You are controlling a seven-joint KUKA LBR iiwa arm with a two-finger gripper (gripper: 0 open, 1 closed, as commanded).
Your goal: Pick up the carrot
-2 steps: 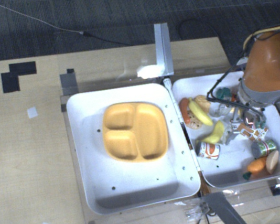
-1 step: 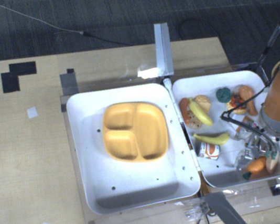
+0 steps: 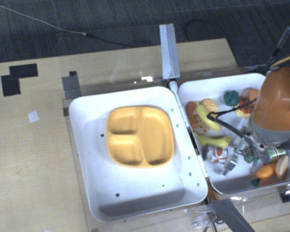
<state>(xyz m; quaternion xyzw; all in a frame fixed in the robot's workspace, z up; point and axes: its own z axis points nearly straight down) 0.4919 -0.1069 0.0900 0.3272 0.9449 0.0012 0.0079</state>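
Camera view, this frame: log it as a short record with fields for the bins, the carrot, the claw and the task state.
left bin: holds a yellow divided plate
right bin: cluttered with toy food, including a banana and a can
carrot: orange, near the right bin's front edge, beside a pale egg-like piece
claw: low in the right bin, next to the can, left of the carrot
task state: carrot lies in the bin, not gripped

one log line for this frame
arm: over right bin | gripper: low among items | carrot: near front wall, not held
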